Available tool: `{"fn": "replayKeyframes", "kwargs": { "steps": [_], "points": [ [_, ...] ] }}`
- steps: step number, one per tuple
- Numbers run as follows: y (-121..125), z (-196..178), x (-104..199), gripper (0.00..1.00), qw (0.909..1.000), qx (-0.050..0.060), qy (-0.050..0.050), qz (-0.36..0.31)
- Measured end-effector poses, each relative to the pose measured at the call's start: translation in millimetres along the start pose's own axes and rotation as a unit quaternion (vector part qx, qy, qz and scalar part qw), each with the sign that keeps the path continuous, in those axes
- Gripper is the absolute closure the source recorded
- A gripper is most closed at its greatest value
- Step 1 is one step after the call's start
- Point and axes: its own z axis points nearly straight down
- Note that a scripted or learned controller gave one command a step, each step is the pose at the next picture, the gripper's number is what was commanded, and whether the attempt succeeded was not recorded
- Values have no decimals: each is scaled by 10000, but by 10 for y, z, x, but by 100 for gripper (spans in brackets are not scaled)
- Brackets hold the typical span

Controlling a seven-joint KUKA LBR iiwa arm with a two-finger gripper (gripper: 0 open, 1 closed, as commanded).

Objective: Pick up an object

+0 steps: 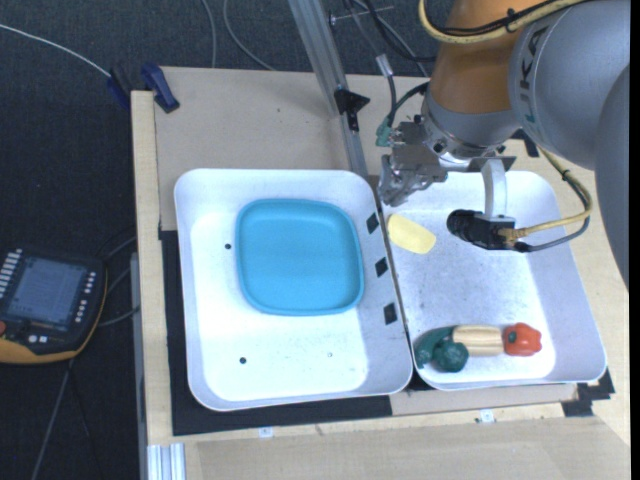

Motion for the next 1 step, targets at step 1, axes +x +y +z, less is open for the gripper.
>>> {"fn": "replayKeyframes", "kwargs": {
  "steps": [1],
  "points": [
    [77, 184, 534, 100, 10000, 8, -1, 1]
  ]
}}
